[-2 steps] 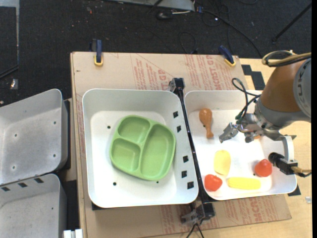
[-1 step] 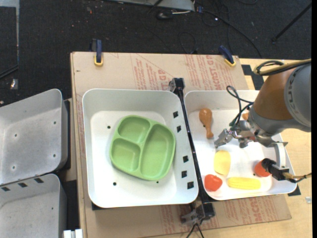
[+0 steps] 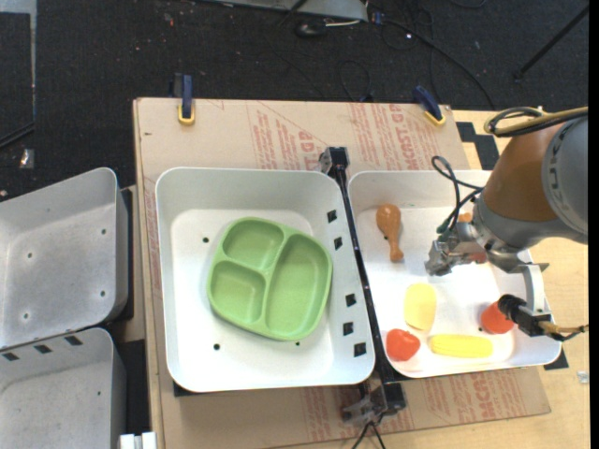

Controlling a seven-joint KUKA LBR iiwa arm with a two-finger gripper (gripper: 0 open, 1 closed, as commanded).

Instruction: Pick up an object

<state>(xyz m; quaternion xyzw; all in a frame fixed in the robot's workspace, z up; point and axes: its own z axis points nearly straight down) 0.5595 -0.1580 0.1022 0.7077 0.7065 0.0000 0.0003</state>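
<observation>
The right bin (image 3: 440,187) holds a brown drumstick-shaped toy (image 3: 390,229) near its back left, a pale yellow piece (image 3: 420,305) in the middle, a red piece (image 3: 403,344) at the front left, a yellow banana-like piece (image 3: 460,346) at the front, and an orange-red piece (image 3: 497,319) at the front right. My gripper (image 3: 442,260) hangs low over the bin's middle, right of the drumstick and just above the pale yellow piece. Nothing shows between its fingers.
The left bin (image 3: 187,195) carries a green divided plate (image 3: 270,278). A black clamp bar (image 3: 354,269) runs between the bins. Grey trays (image 3: 56,241) lie off the bench at the left. Cables trail from the arm's wrist over the right bin's far side.
</observation>
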